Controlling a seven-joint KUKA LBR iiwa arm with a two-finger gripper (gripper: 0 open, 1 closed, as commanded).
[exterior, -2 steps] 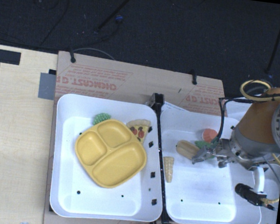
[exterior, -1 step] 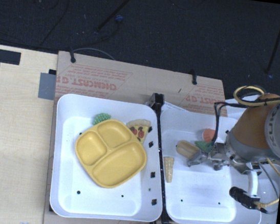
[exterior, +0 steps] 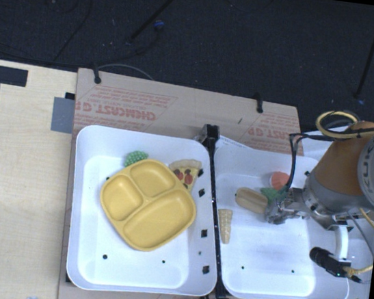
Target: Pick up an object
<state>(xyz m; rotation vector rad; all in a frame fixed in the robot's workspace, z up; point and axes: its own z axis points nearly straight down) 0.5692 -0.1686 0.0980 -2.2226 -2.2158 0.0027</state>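
My gripper [exterior: 275, 214] hangs low in the right bin [exterior: 272, 282], in its upper middle part. Its tip is right at the right end of a tan bun-shaped piece [exterior: 250, 200] that lies on the bin floor. Whether it touches the bun is unclear. Just behind the gripper lie a small green piece [exterior: 270, 191] and a red-orange round piece [exterior: 279, 179], partly hidden by the wrist. A pale ridged wafer [exterior: 224, 225] lies by the bin's left wall.
The left bin [exterior: 90, 249] holds a yellow divided plate [exterior: 148, 204], with a green leafy piece [exterior: 136, 157] and a pizza slice [exterior: 186, 172] at the plate's far edge. A black divider [exterior: 211, 211] runs between the bins. The arm's orange band [exterior: 340, 163] stands over the right bin's far right.
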